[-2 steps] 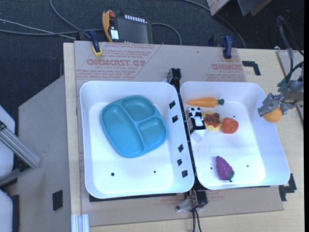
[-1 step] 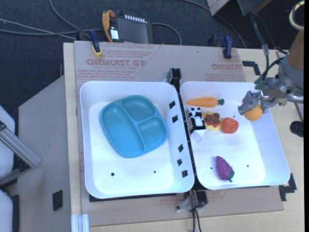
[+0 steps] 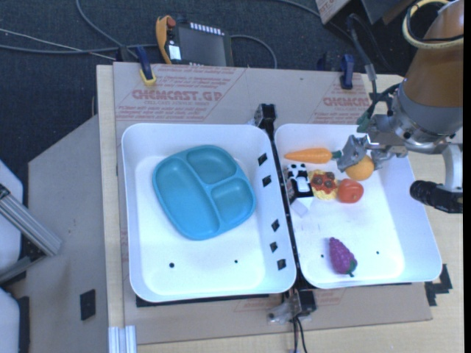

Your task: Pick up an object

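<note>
Camera view looks down on two white bins. Nearest, at the lower right of the frame, purple grapes [image 3: 341, 257] lie alone in the right bin [image 3: 412, 259]. Higher up, near the middle of that bin, sits a small bunch of toys: a black-and-white one [image 3: 297, 175] by the left wall, a red-and-yellow one [image 3: 323, 184] beside it, and a tomato [image 3: 350, 191] just right of that. A carrot [image 3: 308, 154] lies flat just above them.

The orange [image 3: 360, 170] is at the upper right of the bunch, touching or nearly touching the tomato. The gripper [image 3: 356, 152] is right down on it, with grey metal parts over its top. Whether it is gripping the orange or is loose cannot be told from up here.

The step looks like the grab, with the orange as the likely pick. Next, the arm would need a firm squeeze and a straight lift, so the tomato is not knocked.

Far off at the left, a blue plate [image 3: 204, 190] lies in the left bin [image 3: 147, 263].
</note>
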`<control>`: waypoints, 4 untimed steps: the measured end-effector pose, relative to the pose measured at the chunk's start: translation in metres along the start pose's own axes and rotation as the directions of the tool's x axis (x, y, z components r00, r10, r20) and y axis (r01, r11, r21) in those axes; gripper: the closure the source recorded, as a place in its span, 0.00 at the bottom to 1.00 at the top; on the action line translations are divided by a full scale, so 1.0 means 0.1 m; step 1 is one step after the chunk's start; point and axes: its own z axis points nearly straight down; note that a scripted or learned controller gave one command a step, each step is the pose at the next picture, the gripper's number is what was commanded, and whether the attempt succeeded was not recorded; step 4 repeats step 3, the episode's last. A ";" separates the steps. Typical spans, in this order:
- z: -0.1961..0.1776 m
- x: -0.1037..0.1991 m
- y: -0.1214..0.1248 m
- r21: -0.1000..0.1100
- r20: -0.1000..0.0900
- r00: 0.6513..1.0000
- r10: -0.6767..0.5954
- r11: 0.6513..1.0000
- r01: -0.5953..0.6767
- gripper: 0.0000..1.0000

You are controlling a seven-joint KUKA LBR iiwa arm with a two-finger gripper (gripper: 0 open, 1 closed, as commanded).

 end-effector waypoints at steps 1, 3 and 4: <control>0.01 0.59 0.02 0.000 -0.001 1.000 -0.002 1.000 0.002 1.00; 0.40 1.64 0.13 0.000 0.000 1.000 0.000 1.000 0.000 1.00; 0.40 1.64 0.13 0.000 0.000 1.000 0.000 1.000 0.000 1.00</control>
